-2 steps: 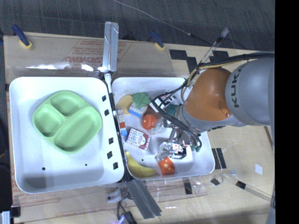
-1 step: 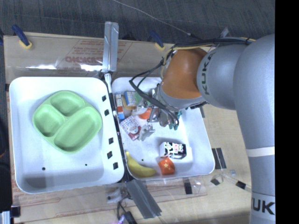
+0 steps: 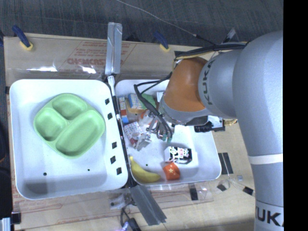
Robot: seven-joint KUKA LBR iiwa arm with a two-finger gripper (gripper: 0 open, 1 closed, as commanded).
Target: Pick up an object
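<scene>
My gripper (image 3: pixel 148 136) hangs low in the right bin (image 3: pixel 210 153), under the orange wrist band, its metal fingers down among a crinkly clear wrapper (image 3: pixel 132 130) near the bin's left wall. A yellow banana (image 3: pixel 142 173) lies at the bin's front left. Beside it sit a red tomato-like piece (image 3: pixel 172 171) and a black-and-white block (image 3: pixel 180 154). Small boxes and packets (image 3: pixel 131 105) crowd the bin's back left, partly hidden by the arm.
The left bin (image 3: pixel 24 143) holds a green three-part plate (image 3: pixel 70 124). A divider with black clips (image 3: pixel 113 143) separates the two bins. The big grey arm (image 3: pixel 250 109) covers the right bin's back and right side.
</scene>
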